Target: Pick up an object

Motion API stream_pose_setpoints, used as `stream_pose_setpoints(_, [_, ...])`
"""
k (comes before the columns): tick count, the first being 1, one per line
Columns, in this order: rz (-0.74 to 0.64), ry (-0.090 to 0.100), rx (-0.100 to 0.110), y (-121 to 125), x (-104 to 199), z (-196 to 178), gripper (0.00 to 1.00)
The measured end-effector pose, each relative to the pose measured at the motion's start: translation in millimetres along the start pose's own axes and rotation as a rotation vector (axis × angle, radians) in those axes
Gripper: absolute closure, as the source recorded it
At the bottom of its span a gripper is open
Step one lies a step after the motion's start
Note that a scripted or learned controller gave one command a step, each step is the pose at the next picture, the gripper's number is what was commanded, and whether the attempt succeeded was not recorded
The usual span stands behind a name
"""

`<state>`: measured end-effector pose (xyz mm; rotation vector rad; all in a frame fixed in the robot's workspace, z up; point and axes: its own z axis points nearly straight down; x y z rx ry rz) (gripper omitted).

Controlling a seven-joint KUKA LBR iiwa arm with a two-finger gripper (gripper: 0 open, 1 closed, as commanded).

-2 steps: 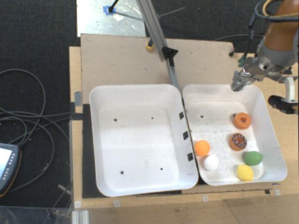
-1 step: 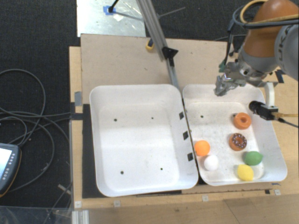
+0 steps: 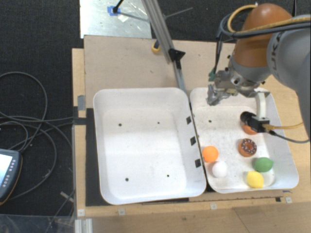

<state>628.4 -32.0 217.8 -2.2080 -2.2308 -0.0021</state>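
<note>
Worktop (image 3: 126,62) of pale brown board carries two white bins side by side, and dark floor with loose cables lies around it. All the objects are in the right bin (image 3: 221,125). An orange ball (image 3: 210,154) and a white ball (image 3: 219,169) lie close together near the wall it shares with the left bin (image 3: 104,101). A brown ring (image 3: 247,147), a green ball (image 3: 263,164) and a yellow ball (image 3: 255,179) lie toward its near right corner.

The tool (image 3: 214,98) hangs at the far left corner of the right bin, above bare floor of the bin. I see no object in it, and I cannot tell whether it is open or closed.

To my judgement the step in hand is the approach: nothing is picked yet, and the tool is not over any object. The orange ball seems the nearest candidate. It lies nearer to the camera than the tool, well apart from it, along the same side of the bin. The next move calls for travelling toward the near side, stopping above one object, and then going down. The white ball almost touches the orange ball, so the descent must be centred well, otherwise one ball may be pushed away.
</note>
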Motion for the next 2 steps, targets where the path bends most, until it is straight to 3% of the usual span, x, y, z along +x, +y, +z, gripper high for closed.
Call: stream_pose_setpoints(2, [0.0,0.0,-0.002,-7.7,98.3,-10.5,1.0])
